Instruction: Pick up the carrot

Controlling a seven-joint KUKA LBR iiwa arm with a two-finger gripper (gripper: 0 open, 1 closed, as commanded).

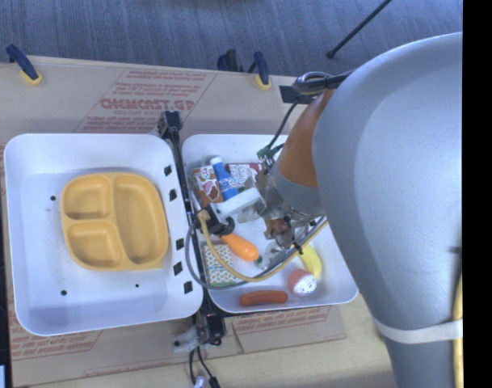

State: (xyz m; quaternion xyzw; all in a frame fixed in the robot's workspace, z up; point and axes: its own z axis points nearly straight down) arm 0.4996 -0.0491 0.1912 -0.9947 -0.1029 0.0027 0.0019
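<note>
One carrot (241, 247) lies diagonally, upper-left to lower-right.

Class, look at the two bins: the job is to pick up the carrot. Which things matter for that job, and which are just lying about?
Belongs to the job:
carrot, in the right bin
gripper, low over that bin

Just lying about:
yellow divided tray in the left bin
sausage
banana
blue-and-white bottle

One fixed camera above the bench (132, 87) looks slantwise down on both bins (35, 297).
</note>
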